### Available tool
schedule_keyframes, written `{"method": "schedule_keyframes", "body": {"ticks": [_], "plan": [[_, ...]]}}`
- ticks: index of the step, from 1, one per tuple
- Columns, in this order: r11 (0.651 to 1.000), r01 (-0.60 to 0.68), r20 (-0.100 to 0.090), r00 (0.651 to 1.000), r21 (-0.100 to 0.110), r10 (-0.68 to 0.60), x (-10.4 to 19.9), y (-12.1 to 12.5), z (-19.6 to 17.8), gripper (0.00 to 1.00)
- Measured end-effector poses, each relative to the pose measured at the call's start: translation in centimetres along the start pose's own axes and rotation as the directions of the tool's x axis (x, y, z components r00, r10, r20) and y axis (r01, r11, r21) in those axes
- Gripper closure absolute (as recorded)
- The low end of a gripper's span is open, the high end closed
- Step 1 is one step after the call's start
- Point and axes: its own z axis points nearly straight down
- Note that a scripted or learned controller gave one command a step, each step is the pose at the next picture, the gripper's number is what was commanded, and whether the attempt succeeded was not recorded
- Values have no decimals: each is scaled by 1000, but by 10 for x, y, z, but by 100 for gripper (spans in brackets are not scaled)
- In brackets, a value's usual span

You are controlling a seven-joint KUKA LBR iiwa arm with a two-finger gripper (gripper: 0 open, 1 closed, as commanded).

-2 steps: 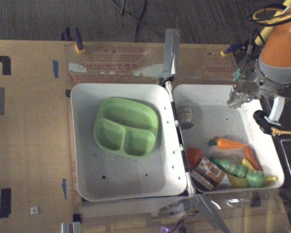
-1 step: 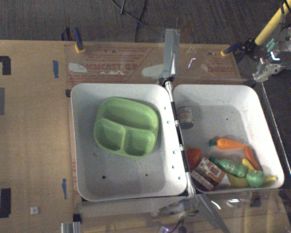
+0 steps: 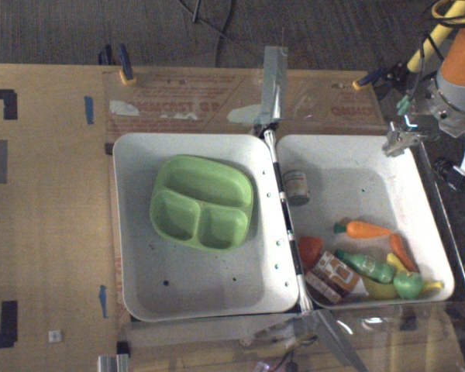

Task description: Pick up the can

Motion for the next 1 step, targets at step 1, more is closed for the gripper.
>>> {"method": "schedule_keyframes", "body": {"ticks": [1], "plan": [[997, -81, 1, 997, -3, 81, -21, 22, -73, 100]]}}
